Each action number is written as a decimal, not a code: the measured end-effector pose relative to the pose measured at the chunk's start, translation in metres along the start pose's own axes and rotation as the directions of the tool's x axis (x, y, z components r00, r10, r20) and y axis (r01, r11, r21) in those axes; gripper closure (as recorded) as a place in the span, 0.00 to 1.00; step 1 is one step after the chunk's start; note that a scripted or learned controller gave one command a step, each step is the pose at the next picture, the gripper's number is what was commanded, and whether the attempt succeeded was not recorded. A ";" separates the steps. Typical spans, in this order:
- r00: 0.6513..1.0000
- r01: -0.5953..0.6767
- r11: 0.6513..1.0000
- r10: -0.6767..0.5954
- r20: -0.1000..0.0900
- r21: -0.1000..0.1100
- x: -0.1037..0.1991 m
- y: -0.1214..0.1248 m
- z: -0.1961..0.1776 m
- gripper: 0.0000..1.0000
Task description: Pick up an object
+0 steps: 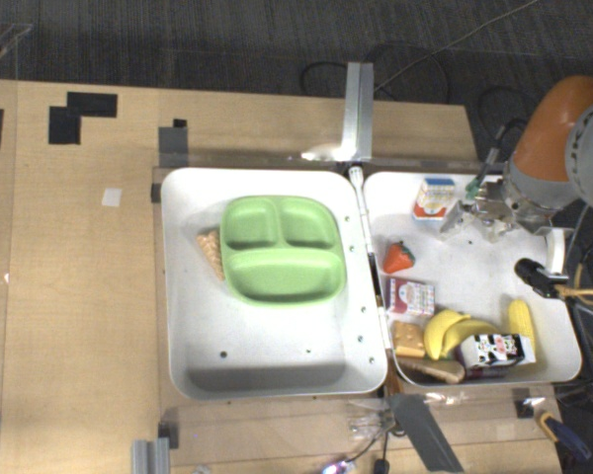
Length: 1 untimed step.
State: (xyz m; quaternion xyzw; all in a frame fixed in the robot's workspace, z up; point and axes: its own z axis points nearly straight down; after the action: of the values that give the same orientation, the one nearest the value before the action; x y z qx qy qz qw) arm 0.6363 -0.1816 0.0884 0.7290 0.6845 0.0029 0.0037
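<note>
We note two white bins side by side on the wooden surface [69,265]. The left bin [193,294] at mid-frame carries a green divided tray [280,248], with a tan waffle-like piece [211,253] tucked under its left edge.

The right bin [474,275] holds the loose objects. A small white carton with red and blue print [434,198] sits at its upper left; the print is too small for us to read. A red strawberry [398,257] lies near the bin's left wall, a pink-and-white box [409,297] just below it, label unreadable. Lower down we see a bunch of yellow bananas [447,330], a tan cracker block [408,340], a brown bread-like piece [431,369], a black-and-white carton [496,352] and a separate yellow piece [520,317].

The arm [563,136] enters from the upper right of the frame, orange band up, wrist bent down over the right bin's upper edge. The pincer [484,215] hangs just right of the small white carton, nothing seen between its fingers; whether they are spread or closed we cannot tell.
</note>
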 end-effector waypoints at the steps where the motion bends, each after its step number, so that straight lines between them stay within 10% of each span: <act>1: 0.995 0.104 0.995 -0.104 0.000 -0.004 0.002 -0.060 -0.003 0.00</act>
State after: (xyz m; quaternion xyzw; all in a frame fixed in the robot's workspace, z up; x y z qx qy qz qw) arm 0.5770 -0.1756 0.0905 0.6925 0.7214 0.0040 0.0051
